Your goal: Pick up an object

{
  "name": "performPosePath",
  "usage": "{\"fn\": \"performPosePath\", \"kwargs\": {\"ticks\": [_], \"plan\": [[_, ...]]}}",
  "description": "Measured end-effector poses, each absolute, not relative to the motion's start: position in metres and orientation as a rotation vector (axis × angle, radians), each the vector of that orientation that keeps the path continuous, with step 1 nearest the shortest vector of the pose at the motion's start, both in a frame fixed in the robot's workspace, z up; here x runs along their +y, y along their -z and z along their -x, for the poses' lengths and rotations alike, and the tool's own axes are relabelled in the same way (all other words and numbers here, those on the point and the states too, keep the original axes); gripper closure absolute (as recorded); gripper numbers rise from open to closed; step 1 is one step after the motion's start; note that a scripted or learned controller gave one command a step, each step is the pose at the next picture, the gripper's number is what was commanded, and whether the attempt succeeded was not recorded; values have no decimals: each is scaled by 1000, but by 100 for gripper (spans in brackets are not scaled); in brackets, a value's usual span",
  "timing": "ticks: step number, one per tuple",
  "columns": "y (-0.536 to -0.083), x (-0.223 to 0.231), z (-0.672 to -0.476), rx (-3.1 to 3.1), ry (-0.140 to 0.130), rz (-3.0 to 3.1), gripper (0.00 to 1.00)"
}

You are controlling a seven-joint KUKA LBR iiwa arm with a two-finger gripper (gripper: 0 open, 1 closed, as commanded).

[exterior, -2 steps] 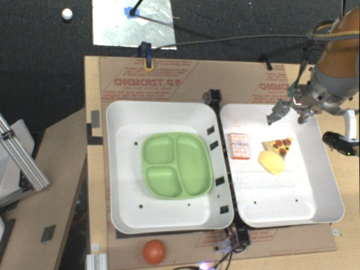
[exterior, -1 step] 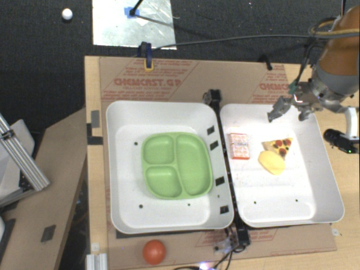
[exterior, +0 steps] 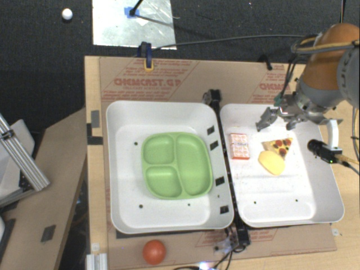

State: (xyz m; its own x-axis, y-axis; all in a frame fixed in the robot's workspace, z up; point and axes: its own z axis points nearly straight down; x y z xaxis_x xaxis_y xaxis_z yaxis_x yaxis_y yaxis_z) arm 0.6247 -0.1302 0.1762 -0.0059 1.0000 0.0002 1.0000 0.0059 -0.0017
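Your gripper (exterior: 279, 121) hangs over the far end of the right bin (exterior: 315, 207) with its fingers spread wide and nothing between them. In that bin, the pizza slice toy (exterior: 279, 146) sits just on the near side of the gripper, the yellow piece (exterior: 271, 162) touches the slice's near edge, and the small pink-and-white box (exterior: 239, 146) lies beside them toward the left bin (exterior: 121, 207). That bin holds the green divided plate (exterior: 176, 165).

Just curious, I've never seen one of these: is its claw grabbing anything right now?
End effector: open, holding nothing, above the right bin.
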Motion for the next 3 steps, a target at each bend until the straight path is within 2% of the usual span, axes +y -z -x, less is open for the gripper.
{"fn": "performPosePath", "kwargs": {"ticks": [2, 3], "plan": [[-88, -124, -629, -2226, 8, 2220, 0], [-102, -124, -632, -2236, 17, 2225, 100]]}}
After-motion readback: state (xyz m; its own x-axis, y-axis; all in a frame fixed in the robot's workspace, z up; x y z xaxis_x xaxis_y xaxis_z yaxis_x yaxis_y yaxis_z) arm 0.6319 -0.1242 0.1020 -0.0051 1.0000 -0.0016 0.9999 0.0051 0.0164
